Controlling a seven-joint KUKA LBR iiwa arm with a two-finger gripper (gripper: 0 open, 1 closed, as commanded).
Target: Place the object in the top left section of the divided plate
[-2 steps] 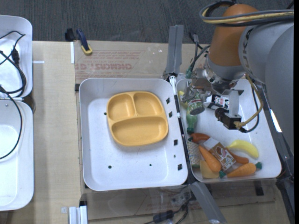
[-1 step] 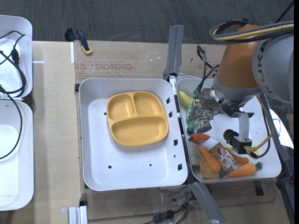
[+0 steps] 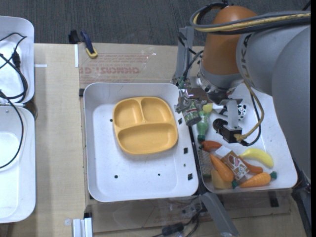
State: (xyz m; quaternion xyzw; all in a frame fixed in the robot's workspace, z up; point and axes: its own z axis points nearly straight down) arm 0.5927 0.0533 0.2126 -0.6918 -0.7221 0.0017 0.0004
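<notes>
Dark grey carpet lies beyond a pale wooden bench (image 3: 57, 132) seen from above at a slant. Two shallow white bins sit side by side on it. In the left bin (image 3: 98, 181) a yellow divided plate (image 3: 145, 125) rests with two small sections on its far side and one long section nearer; all three are bare. Behind this bin lies a flat sheet of cardboard (image 3: 123, 68) printed in faded red letters that read backwards and cannot be made out with certainty.

The right bin (image 3: 284, 157) holds toy food: a green bottle (image 3: 202, 126) standing close to the shared bin wall, carrots (image 3: 222, 168), a yellow banana (image 3: 257, 157), a brown packet (image 3: 236, 166) with small unreadable print, and a little black-and-white figure (image 3: 241, 110).

The grey arm (image 3: 276, 48) with its orange band reaches in from the right, its gripper (image 3: 190, 108) low over the bins' shared wall, just beside the bottle's top. Whether the claw is open, closed or gripping anything cannot be told.

A blue-and-yellow clamp (image 3: 88, 44) sits at the bench's far edge.
</notes>
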